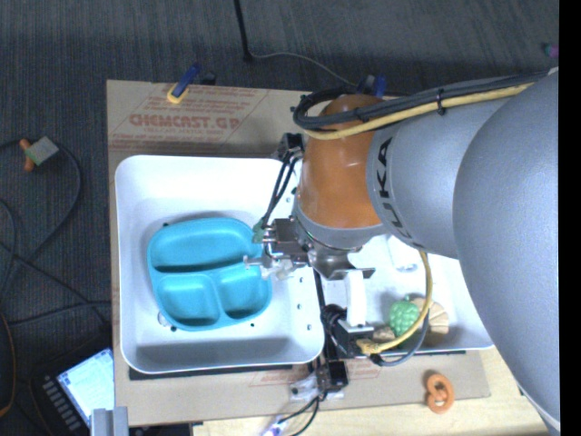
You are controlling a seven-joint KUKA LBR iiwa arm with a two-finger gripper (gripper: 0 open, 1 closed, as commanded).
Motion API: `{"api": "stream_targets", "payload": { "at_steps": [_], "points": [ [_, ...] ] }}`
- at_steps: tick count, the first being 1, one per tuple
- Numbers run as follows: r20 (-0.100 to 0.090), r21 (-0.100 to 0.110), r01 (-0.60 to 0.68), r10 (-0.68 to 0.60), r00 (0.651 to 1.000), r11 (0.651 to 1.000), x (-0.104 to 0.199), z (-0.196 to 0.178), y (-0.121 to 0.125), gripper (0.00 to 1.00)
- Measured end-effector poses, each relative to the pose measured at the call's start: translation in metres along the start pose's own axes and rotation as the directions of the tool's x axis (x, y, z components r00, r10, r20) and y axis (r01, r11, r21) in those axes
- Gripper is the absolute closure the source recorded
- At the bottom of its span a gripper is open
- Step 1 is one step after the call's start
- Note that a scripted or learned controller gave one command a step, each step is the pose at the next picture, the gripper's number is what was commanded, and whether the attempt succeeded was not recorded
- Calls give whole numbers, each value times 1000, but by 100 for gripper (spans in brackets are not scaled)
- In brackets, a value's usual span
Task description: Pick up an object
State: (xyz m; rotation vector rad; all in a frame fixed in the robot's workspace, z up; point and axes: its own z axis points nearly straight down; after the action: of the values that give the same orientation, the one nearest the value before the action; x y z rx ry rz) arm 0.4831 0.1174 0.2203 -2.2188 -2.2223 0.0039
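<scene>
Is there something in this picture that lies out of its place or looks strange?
Yes. A small orange ring lies outside both bins, on the bench near the right bin's front edge. The blue divided tray sits askew in the left bin.

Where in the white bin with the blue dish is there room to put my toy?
In the left bin, bare floor runs between the blue dish and the far wall, with a thinner strip along the near wall. It is crowded at the dish's right edge, under the arm.
</scene>
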Motion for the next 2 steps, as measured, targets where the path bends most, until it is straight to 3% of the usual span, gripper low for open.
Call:
{"api": "stream_targets", "payload": {
  "at_steps": [1,2],
  "points": [
    [1,-1,-4,4,1000,1000,-107,11,16,100],
    [-1,0,0,0,1000,1000,-45,37,0,100]
  ]
}}
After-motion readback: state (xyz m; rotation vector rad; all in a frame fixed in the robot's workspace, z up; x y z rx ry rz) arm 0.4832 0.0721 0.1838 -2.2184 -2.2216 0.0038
